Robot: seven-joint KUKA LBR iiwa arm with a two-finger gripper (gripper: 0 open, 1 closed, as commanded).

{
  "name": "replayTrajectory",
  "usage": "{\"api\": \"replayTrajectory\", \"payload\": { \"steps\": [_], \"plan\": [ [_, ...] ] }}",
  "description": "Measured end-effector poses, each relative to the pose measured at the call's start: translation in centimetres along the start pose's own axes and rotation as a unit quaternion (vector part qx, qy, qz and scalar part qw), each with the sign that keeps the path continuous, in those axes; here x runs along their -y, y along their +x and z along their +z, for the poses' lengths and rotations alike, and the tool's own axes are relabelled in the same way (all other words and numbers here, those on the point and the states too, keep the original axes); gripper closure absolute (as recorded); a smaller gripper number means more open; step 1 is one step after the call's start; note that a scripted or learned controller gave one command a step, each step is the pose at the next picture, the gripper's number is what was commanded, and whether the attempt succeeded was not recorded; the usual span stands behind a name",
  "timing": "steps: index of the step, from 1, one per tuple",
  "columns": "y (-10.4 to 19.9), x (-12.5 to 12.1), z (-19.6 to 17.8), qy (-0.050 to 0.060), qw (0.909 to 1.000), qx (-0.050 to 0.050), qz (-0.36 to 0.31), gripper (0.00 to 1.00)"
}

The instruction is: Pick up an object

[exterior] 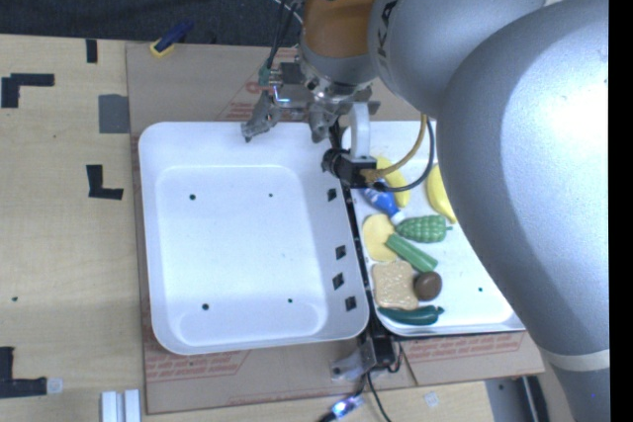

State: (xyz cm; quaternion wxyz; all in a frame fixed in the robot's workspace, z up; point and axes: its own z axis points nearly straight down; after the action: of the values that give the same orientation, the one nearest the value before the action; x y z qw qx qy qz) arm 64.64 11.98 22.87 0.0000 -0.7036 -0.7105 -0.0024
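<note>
The right bin (490, 296) holds a heap of toy food along its left side. In it lie a yellow banana (440, 195), a blue piece (382, 202), a yellow lemon-like piece (377, 232) and a bumpy green piece (425, 229). Nearer the front are a green cucumber (411, 253), a tan slab (394, 285), a brown ball (427, 286) and a dark green pod (411, 315). My gripper (291, 122) hangs over the far rim of the left bin (158, 212). It is open, with nothing between its two dark fingers (259, 121).
The big grey arm covers much of the right bin and the right side of the view. A cardboard sheet (198, 74) lies under both bins. A blue and yellow item (171, 38) rests at the bench's far edge. Cables (361, 376) sit at the front between the bins.
</note>
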Motion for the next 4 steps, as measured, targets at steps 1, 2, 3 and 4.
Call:
{"api": "replayTrajectory", "payload": {
  "steps": [1, 2, 3, 4],
  "plan": [
    [12.3, -0.3, 2.3, 0.003, 1.0000, 0.000, -0.002, 0.00],
    [9.7, -1.6, -14.0, -0.006, 1.0000, 0.000, 0.003, 0.00],
    [11.3, -1.1, 6.1, 0.009, 0.9999, 0.004, 0.003, 0.00],
    [11.5, 3.8, -4.5, 0.001, 1.0000, 0.001, 0.003, 0.00]
  ]
}}
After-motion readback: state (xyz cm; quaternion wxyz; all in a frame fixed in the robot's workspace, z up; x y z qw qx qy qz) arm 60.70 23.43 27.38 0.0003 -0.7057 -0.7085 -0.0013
